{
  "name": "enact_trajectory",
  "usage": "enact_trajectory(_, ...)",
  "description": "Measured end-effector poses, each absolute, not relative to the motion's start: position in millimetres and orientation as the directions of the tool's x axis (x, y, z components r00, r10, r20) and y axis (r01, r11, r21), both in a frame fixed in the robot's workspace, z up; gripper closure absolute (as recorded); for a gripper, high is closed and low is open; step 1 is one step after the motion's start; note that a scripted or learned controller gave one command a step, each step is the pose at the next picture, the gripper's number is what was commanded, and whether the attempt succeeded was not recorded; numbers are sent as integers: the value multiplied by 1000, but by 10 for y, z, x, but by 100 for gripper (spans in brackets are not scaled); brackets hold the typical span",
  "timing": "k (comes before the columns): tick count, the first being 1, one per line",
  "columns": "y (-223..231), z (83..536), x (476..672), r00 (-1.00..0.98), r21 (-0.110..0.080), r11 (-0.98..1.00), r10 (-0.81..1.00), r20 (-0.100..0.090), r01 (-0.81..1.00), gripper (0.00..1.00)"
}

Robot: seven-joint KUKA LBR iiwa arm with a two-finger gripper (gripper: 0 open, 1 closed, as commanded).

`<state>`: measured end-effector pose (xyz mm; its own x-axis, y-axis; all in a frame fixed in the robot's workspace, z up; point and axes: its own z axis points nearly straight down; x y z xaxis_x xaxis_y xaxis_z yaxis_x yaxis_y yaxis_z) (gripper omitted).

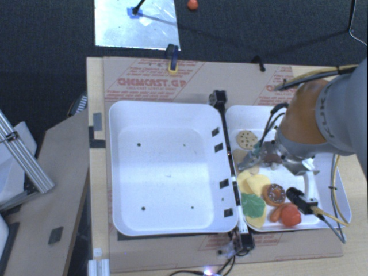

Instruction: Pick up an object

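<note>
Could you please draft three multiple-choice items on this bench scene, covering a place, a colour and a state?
1. Where do the toy food items lie?
A. In the right bin
B. In the left bin
C. On the floor mat

2. What colour is the item at the near right end of the pile?
A. Blue
B. Red
C. Black

3. Where is the gripper?
A. Over the left bin
B. Raised above the metal sheet
C. Low over the right bin, beside the pile

Answers:
1 A: the cookie, the donut and the rest lie in the right bin, while the left bin has none.
2 B: the tomato-like piece is red.
3 C: the gripper sits low over the right bin, just above the yellow pieces.
</note>
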<state>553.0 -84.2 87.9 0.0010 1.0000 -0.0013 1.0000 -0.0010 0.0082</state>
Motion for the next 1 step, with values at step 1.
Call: enact_trajectory(1,-1035,879,5195,-1,12,1,1000,0,1000,0)
